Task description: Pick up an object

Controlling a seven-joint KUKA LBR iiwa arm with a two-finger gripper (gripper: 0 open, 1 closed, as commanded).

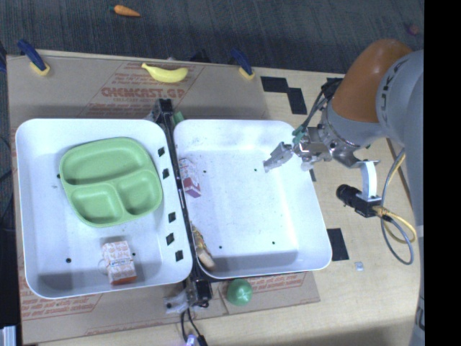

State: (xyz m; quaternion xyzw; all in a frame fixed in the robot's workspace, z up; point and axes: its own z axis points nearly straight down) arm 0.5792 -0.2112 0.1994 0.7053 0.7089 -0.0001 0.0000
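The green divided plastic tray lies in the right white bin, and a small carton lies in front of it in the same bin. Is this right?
Not quite. The camera view shows the green divided plastic tray in the left white bin, not the right one. The rest holds: the small red-and-white carton lies in front of it in the same bin.

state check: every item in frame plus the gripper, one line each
gripper: over right bin, upper right part, holding nothing
green divided plate: flat in left bin, compartments bare
small carton: lying in left bin, near front
red-and-white packet: lying at right bin's left wall
banana: on cardboard behind the bins
green ball: on cardboard in front of right bin
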